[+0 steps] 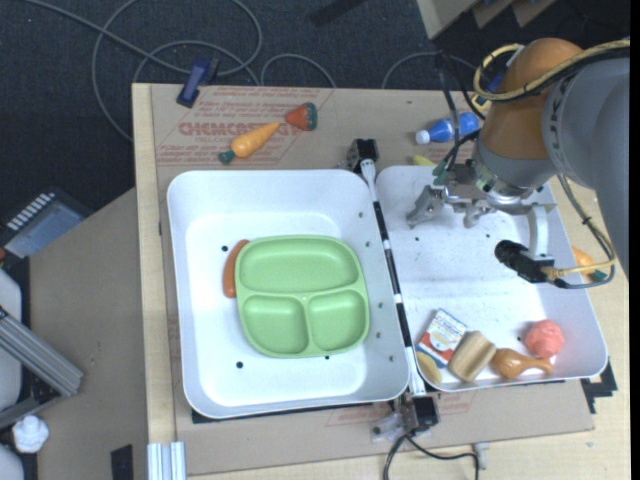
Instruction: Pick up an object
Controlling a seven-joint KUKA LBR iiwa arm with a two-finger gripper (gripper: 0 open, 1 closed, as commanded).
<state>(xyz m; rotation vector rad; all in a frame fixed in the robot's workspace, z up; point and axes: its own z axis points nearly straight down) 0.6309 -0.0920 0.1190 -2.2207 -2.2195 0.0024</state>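
Observation:
My gripper (pixel 443 212) hangs over the far part of the right bin (pixel 455 268). Its fingers are spread apart, with bare bin floor between them. Along that bin's near edge lie a small white, red and blue packet (pixel 440 335), a tan bread-like roll (pixel 471 356), a brown-orange piece (pixel 515 365) and a pink ball (pixel 544 337). All of these sit well nearer the camera than the gripper. The left bin (pixel 200 268) holds a green divided plate (pixel 300 294), and an orange item (pixel 230 270) pokes out from under the plate's left edge.
Outside the bins, on the cardboard at the back, lie a toy carrot (pixel 255 138), a red and green piece (pixel 303 118) and a blue and white bottle (pixel 447 129). A black clamp (pixel 363 154) sits at the divider between the bins.

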